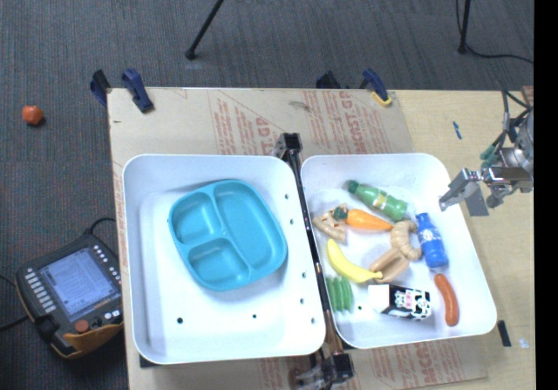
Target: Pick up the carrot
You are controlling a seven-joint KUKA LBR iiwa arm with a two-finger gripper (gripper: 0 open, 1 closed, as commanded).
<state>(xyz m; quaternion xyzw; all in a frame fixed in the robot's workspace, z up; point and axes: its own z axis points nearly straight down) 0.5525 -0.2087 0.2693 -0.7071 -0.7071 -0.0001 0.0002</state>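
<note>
The gripper [471, 190] is hovering empty at the right edge of the frame, jaw state not discernible, approach pending, while the carrot [366, 221] is lying centre-right between a bottle [378, 199] and a banana [349, 263], requiring a leftward reach and descent.

Gripper [466, 194]: pale grey metal fingers, blocky and angular, with dark shadowed joints between segments. Behind them a silvery-grey wrist housing, boxy, with a darker band across it. Thin cables run along the wrist (green and dark strands, perhaps a blue one too; too small to count).
</note>
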